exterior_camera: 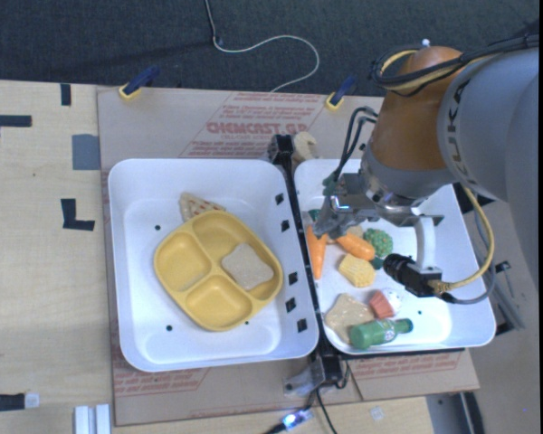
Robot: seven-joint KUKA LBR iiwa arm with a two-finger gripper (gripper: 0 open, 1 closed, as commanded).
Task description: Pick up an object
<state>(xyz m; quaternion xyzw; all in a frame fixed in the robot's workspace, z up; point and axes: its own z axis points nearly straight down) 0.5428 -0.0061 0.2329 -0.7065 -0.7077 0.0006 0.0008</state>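
My gripper hangs low over the right bin, just above the toy food at its left side. Under it lie two orange carrots, one along the bin's left wall and one beside a green broccoli. A yellow cheese block, a red piece, a tan bread slice and a green bottle-shaped piece lie nearer the front. The arm's wrist hides most of the gripper.
The left bin holds a yellow divided plate with a bread slice in one compartment and a waffle-like piece behind it. A black cable connector hangs by the arm over the right bin.
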